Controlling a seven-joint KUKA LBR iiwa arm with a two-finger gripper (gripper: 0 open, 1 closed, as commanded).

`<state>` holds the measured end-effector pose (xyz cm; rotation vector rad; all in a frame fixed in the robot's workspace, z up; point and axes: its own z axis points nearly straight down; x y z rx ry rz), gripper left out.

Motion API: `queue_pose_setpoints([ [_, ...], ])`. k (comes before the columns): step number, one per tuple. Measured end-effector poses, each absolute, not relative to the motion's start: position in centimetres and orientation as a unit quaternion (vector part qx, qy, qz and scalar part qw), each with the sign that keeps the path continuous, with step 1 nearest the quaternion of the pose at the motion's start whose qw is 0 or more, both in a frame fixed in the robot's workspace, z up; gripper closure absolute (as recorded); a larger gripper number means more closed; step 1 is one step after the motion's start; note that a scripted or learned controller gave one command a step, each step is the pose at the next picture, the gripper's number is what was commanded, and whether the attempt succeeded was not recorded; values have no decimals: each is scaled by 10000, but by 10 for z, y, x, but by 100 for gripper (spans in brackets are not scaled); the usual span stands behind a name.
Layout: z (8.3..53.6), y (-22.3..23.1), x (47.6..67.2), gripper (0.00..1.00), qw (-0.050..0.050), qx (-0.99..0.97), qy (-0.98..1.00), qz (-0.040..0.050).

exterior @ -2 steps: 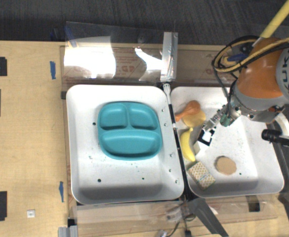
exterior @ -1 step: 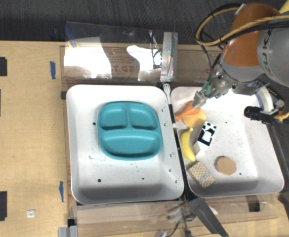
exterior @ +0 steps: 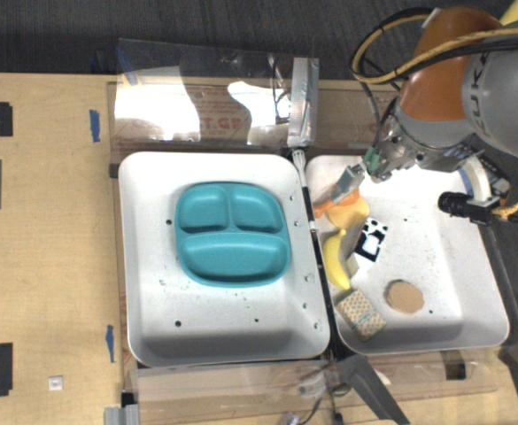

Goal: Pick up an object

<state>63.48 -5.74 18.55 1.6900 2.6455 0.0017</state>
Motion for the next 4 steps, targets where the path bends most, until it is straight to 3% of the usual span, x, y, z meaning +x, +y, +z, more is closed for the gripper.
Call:
queue_pose_setpoints([
  [1,118,-127,600,0,-16,5498,8353,-20],
  [2,156,-98,581,0,2,5943,8043,6],
  [3,93,-113,558,0,108,5536,8327,42],
  [4,190,-45,590,0,47,5536,8327,44],
])
